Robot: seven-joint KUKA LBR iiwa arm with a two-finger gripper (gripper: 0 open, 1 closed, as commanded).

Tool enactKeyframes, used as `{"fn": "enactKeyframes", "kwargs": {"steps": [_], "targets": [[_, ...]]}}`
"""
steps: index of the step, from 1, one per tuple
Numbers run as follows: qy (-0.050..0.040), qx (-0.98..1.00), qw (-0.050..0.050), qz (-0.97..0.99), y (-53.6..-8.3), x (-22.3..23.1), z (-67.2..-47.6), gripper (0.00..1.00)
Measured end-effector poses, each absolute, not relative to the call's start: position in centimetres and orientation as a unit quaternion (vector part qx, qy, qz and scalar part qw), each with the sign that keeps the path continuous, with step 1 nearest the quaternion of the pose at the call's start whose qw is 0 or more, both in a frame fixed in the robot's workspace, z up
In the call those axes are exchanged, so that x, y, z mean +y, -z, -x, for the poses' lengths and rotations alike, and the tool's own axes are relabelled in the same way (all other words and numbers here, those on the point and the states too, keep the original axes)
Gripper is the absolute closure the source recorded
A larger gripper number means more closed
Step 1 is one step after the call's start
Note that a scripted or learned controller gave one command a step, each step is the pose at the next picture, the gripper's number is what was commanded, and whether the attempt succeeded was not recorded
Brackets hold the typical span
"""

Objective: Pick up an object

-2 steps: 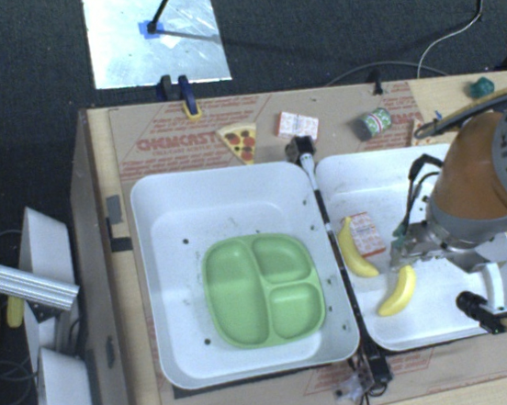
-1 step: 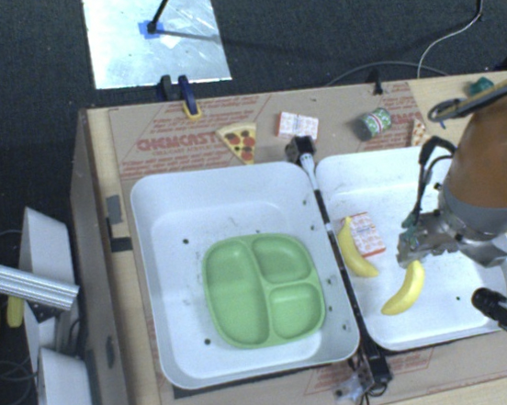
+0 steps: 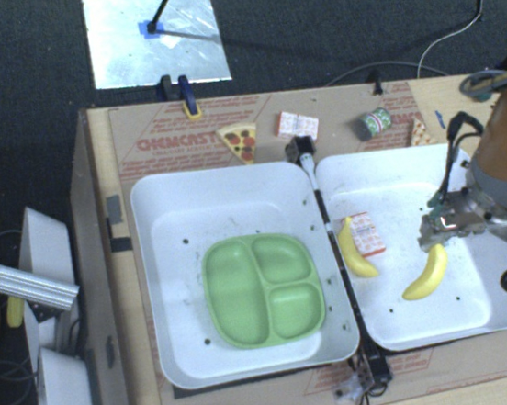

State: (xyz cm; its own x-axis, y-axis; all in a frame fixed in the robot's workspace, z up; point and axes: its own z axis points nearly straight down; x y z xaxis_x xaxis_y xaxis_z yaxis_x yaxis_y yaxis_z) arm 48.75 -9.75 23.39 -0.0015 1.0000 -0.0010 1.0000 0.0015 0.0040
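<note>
1. Grey arm with an orange band, entering from the right; its end effector (image 3: 436, 230) sits low in the right shallow white bin (image 3: 418, 328).
2. The end effector touches, or hangs just over, the upper tip of a yellow curved banana (image 3: 427, 274); how far it is spread cannot be told.
3. A second yellow banana (image 3: 353, 253) lies near the bin's left wall, a small red-and-white packet (image 3: 365, 233) just beside it.
4. The left white bin (image 3: 172, 217) holds a green divided plastic plate (image 3: 263, 290).
5. On the worktop (image 3: 179, 132): pizza-slice toy (image 3: 239, 140), green can (image 3: 376, 121).

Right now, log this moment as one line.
hand over right bin | above banana | second banana by divider | nothing lifted
</note>
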Motion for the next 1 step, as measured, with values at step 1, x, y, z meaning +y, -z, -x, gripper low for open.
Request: {"fn": "enactKeyframes", "kwargs": {"steps": [1], "targets": [[-0.0001, 0.707, 0.001, -0.707, -22.61, -14.83, -48.67, 1.0]]}}
